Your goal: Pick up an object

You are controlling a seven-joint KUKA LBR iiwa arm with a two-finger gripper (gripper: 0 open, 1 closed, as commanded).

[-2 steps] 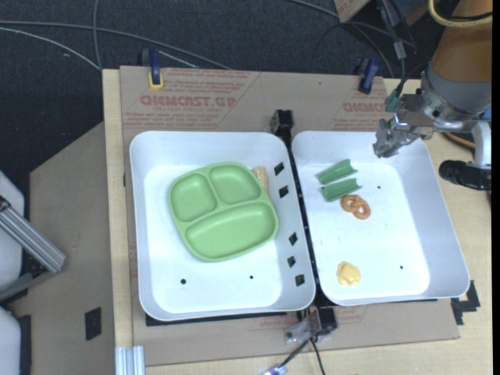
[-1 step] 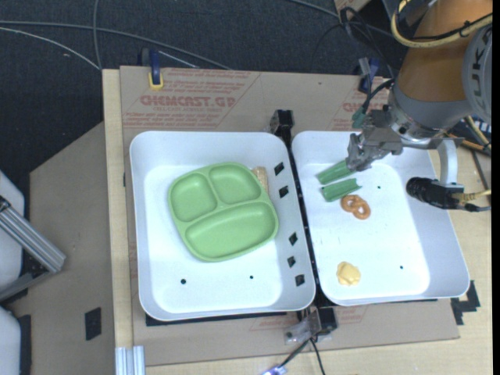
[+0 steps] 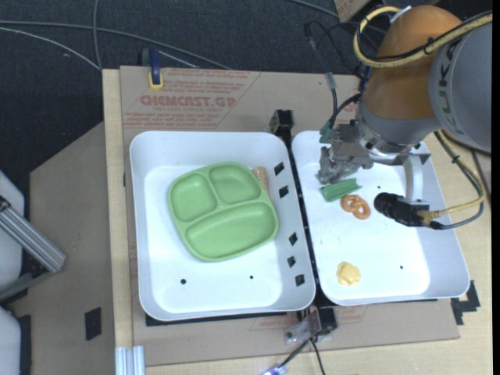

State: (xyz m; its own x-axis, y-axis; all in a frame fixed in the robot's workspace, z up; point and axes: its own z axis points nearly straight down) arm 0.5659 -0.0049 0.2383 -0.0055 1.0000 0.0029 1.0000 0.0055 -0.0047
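My gripper (image 3: pixel 334 169) hangs over the far left part of the right bin (image 3: pixel 437 272), under the grey and orange arm. A small green flat piece (image 3: pixel 341 189) lies right at its tip, partly covered by it; whether they touch I cannot tell. Just to the right of the green piece sits a brown pretzel (image 3: pixel 356 206). A small yellow piece (image 3: pixel 348 273) lies near the front of the same bin. In the left bin (image 3: pixel 156 264) rests a green divided plate (image 3: pixel 223 209), with a small tan piece (image 3: pixel 260 177) at its far right edge.
A black fitting with a yellow cable (image 3: pixel 400 208) hangs off the arm over the right bin's middle. The wall between the two bins (image 3: pixel 300 209) carries black clips. Cardboard (image 3: pixel 187 96) lies beyond the bins, and loose cables run behind it.
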